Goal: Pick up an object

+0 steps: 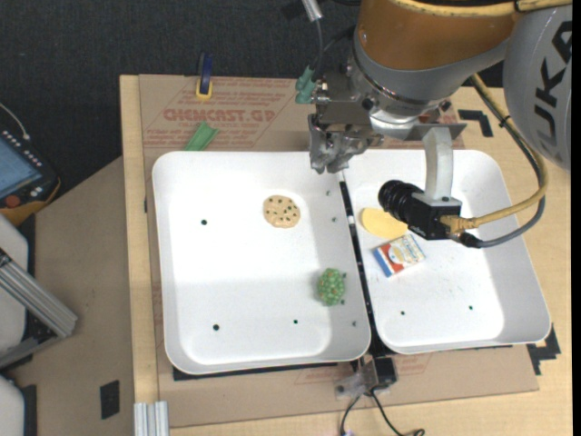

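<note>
My gripper [329, 159] hangs over the far end of the ridge where the two white bins meet, below the grey and orange wrist. A round chocolate-chip cookie [282, 211] lies in the left bin [182, 243], left of and nearer than the gripper. Close to that bin's right wall sits a green knobbly ball [331, 286]. In the right bin [508, 271] a yellow piece [381, 222] and a small red, white and blue box [399, 255] lie near the left wall. I see nothing held under the gripper.
A black cylinder [410, 207] with a yellowish cable juts from the arm over the right bin, partly covering the yellow piece. On the cardboard behind the bins are a green strip [200, 136] and a blue and yellow clip [205, 78].
</note>
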